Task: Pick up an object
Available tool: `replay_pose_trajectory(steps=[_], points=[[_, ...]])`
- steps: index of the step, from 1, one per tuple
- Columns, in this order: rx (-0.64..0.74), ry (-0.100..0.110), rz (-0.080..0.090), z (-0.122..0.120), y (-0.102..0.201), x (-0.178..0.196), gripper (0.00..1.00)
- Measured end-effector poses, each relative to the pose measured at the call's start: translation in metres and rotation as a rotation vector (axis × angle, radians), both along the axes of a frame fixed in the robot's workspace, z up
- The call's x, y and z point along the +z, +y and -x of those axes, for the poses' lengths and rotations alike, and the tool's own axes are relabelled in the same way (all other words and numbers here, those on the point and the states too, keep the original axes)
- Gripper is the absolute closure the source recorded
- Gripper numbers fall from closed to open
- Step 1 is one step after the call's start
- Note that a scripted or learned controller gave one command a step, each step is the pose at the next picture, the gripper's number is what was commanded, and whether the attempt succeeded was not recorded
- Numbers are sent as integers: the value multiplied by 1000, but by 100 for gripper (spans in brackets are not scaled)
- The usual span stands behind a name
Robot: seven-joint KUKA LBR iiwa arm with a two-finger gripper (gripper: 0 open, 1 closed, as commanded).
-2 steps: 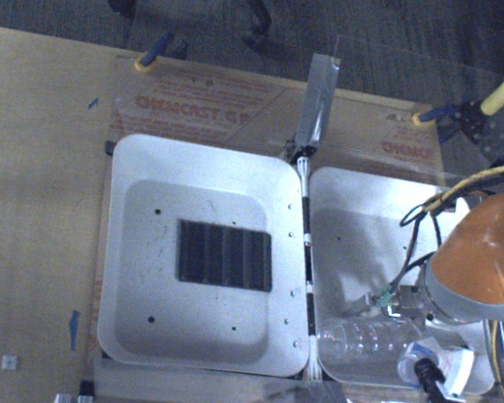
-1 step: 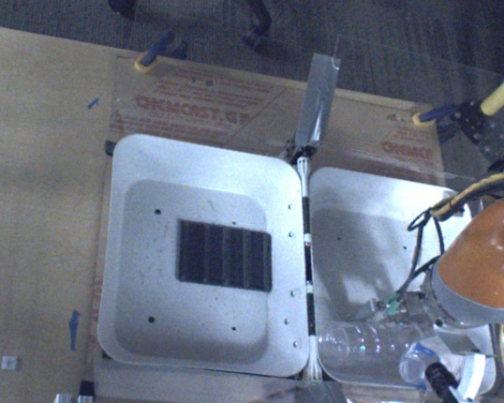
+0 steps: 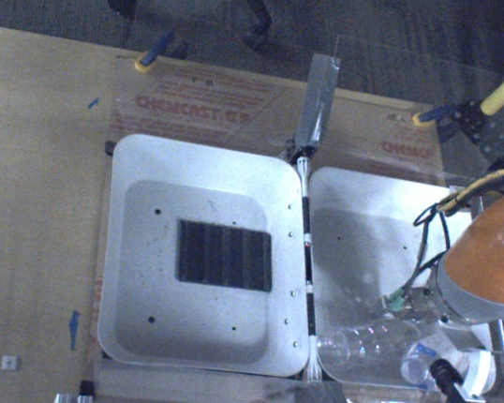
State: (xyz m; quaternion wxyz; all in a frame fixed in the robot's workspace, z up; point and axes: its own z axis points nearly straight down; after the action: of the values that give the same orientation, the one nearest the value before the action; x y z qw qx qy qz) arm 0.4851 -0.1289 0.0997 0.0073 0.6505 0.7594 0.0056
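step: I'm judging it the reach-in, nothing lifted yet | object: clear plastic bottle (image 3: 370,343) lying on its side along the right bin's (image 3: 356,203) near edge | next: needs closing squarely across the bottle | arm (image 3: 490,257): leaning in over the right bin, wrist bent down | pincer: can't tell its state

Two white bins (image 3: 210,166) sit side by side on the surface (image 3: 14,206). One dark ribbed mat (image 3: 224,256) lies in the left bin. One clear plastic bottle (image 3: 371,346) lies in the right bin (image 3: 357,198). Two blue-and-yellow clamps (image 3: 157,51) show at the surface's far edge.
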Motion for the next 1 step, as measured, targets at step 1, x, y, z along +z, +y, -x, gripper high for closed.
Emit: replay_pose_trajectory(steps=[1], points=[[151,17,1,-59,52,85,100]])
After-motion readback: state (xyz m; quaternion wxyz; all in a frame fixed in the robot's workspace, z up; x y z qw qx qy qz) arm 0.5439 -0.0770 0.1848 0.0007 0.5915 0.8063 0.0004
